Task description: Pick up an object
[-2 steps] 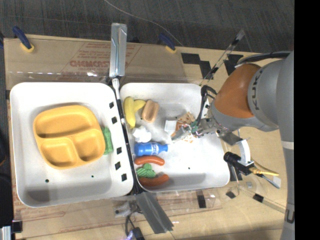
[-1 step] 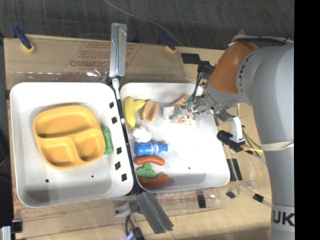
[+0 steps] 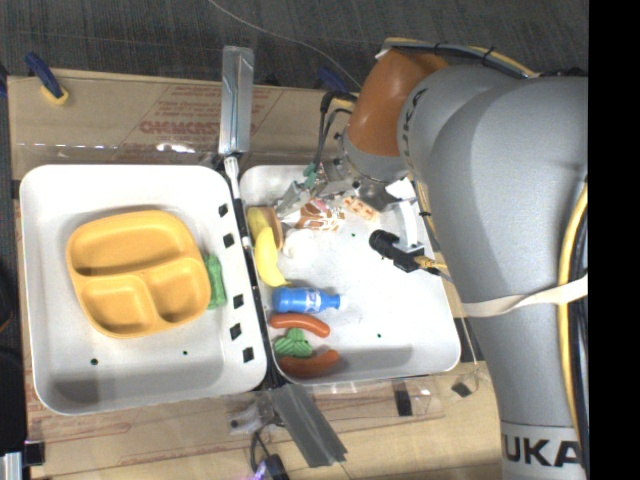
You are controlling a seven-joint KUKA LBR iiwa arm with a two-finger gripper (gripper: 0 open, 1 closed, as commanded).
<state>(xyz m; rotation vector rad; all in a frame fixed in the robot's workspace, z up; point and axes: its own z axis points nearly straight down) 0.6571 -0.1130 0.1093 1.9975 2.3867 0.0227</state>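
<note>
At the far end of the right shallow white bin (image 3: 400,318), the pincer (image 3: 318,181) is hanging low over a crumpled silvery foil wrapper with orange and white print (image 3: 325,211). It is sitting so close to the wrapper that I cannot tell whether the two are touching. Nor can I tell how wide the pincer is standing or whether it is gripping anything, because the bulky grey arm with its orange band (image 3: 385,108) is crowding in above it. Just beside the wrapper, a yellow plastic banana (image 3: 266,255) is lying along the bin's left wall. Nearer the camera, a small blue plastic bottle with a white band (image 3: 306,300) is lying on its side, with a red toy sausage (image 3: 298,323), a green leafy toy (image 3: 292,344) and a brown toy sausage (image 3: 306,363) ranging toward the near wall. Across the divider, the left shallow white bin (image 3: 60,368) is holding a yellow moulded plastic tray with three compartments (image 3: 130,268), and a green knobbly piece (image 3: 214,280) is resting against the tray's right edge. Both bins are sitting on the cardboard-covered desk (image 3: 100,108). Judging by this, the arm is working at the descent-and-grasp step on the wrapper, with nothing visibly lifted. The next move is calling for a firm close on the foil, which may slip or crush, followed by a straight lift clear of the banana and the bin wall.
</note>
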